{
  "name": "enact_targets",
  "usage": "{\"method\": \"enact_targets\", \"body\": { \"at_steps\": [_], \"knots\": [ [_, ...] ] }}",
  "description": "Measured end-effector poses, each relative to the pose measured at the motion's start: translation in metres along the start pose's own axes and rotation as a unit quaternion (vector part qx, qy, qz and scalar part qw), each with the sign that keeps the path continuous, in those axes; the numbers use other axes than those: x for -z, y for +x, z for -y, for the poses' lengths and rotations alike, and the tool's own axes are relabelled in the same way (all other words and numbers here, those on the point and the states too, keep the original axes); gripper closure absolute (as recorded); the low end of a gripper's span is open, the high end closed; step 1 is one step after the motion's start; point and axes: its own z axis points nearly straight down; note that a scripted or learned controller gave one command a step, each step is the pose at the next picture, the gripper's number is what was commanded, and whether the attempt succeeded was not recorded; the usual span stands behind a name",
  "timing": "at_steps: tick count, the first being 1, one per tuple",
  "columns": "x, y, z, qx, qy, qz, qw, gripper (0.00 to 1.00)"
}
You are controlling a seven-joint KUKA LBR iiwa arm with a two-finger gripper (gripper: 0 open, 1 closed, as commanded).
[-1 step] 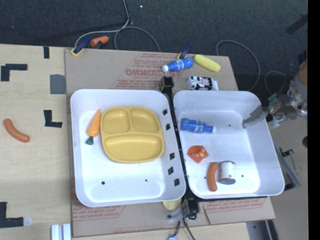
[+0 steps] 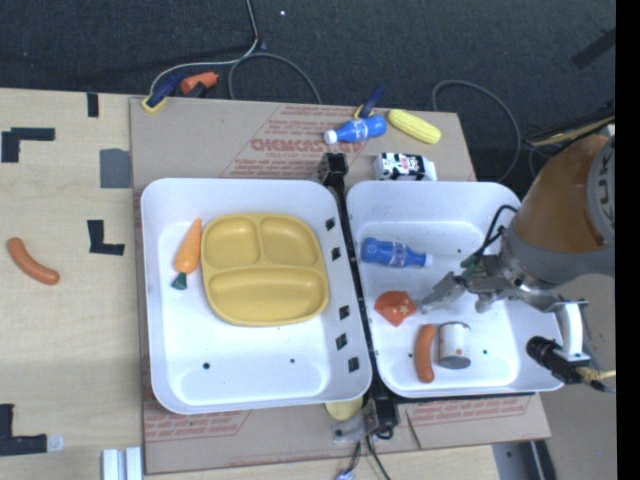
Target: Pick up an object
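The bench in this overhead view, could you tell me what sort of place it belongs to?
Probably a robotics lab's grasping test bench: two white bins on taped cardboard, toy food such as a carrot and a yellow divided plate, loose cables, and the gripper.

Dark grey carpet [image 2: 420, 28] fills the far side of the room, crossed by thin black cables [image 2: 262, 53]. The pale wooden desk [image 2: 60, 178] carries black tape marks [image 2: 25, 143] and a grey patch [image 2: 115, 167] — a sheet of brown printed cardboard [image 2: 280, 143] lies flat upon it. Light is even and soft.
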Motion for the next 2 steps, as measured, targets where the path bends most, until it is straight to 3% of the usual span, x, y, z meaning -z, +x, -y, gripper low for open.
{"method": "enact_targets", "body": {
  "at_steps": [1, 2],
  "knots": [
    [-0.068, 0.041, 0.019, -0.001, -0.006, 0.004, 1.0, 0.0],
    [-0.054, 0.038, 0.017, -0.002, -0.008, 0.005, 0.9999, 1.0]
  ]
}}
